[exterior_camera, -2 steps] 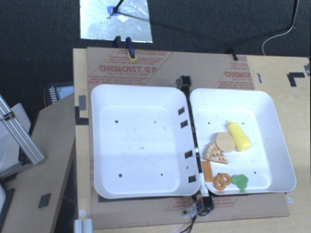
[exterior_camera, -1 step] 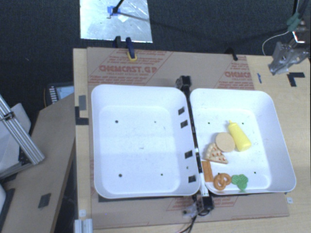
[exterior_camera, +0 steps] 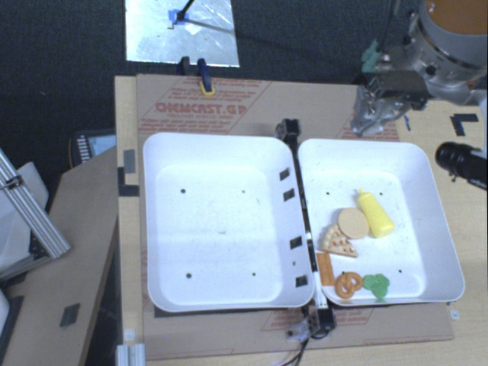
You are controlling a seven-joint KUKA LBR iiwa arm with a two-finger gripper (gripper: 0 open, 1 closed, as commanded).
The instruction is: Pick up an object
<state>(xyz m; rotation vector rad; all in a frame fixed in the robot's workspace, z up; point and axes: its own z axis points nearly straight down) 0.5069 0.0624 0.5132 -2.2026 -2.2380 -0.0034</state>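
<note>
Gripper: it hangs over the far edge of the right bin, up above the bench. I cannot tell how it is set, because it is small and blurry. Nothing shows in it and it touches no toy.

Arm: grey with an orange band, it comes in from the far right.

Toys: all of them lie in the near part of the right bin.

Bottle: yellow, lying on its side, just right of the cookie.

Cookie: round and tan, touching the bottle or very close to it.

Waffle: a pale wedge, tucked under the near edge of the cookie.

Pretzel: near the front wall, just left of the broccoli.

Broccoli: green, close to the front wall.

Stick: orange and flat, by the wall between the bins.

Left bin: white, side by side with the right one.

What could go wrong: the toys sit close together, so a grab could bump two at once and push them apart. The flat ones may slip out. The ones by the walls are hard to reach, and the gripper could hit a wall. The gripper is well away from the toys, so a drop straight down from here would likely get nothing.
</note>
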